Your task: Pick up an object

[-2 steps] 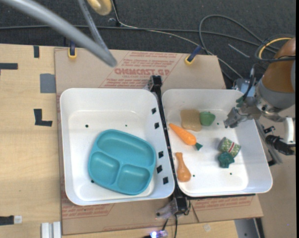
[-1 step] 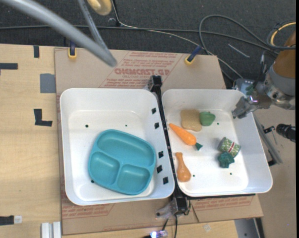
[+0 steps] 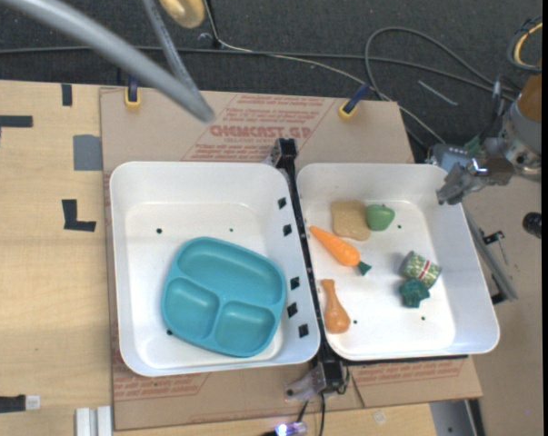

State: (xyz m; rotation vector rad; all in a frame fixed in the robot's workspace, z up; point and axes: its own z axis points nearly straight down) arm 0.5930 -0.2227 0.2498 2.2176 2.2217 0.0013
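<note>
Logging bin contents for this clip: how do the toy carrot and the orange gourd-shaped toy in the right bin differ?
The carrot is bright orange with a dark green tip; the gourd-shaped toy is paler orange all over. The carrot tapers to a point and lies on a slant, while the gourd-shaped toy is narrow at the top, bulbous at the bottom, and lies nearly along the bin's divider. Both lie in the right bin, apart from the gripper.

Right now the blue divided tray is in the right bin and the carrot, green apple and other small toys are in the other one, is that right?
Not quite. The camera view shows the blue divided tray in the left bin; the carrot, green apple and other small toys lie in the right bin.
</note>
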